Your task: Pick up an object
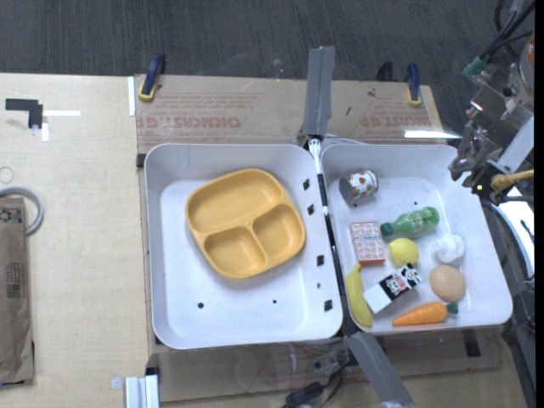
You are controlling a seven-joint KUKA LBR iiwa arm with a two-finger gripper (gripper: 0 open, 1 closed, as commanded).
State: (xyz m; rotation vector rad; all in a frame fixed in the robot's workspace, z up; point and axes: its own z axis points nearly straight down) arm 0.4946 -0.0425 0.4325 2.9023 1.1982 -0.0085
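A: Bench, overhead slant. Left shallow white plastic bin [166,253] holds one yellow three-compartment plastic plate [245,222], lying flat, turned slightly askew.

B: And the right shallow white plastic bin [425,167]?

A: Crowded. Small white cup with a red and brown printed figure [361,185] near the far left corner. Green plastic bottle with a pale label [410,222] lies on its side mid-bin; label too small to read. Pink and white printed carton [366,242] just left of it, lettering illegible. Yellow lemon-shaped toy [403,251] touches the carton's right edge. Below, a black and white cow-patterned box [393,287], tilted. Yellow toy banana [357,297] lies along the left wall. Crumpled white lump [449,247], tan egg-shaped toy [447,282] and orange toy carrot with green top [422,314] sit toward the right and near corner.

B: Any readable writing?

A: Brown cardboard sheet [212,113] under the bins carries red print, upside down from here; I cannot make out the words reliably. Two blue clamps pin it at the far edge.

B: Robot gripper?

A: Gripper [476,164] hangs at the right bin's far right rim, above the wall, apart from every object. Whether the pincer is apart or together, I cannot tell; too cluttered with cables. Nothing visible in it.
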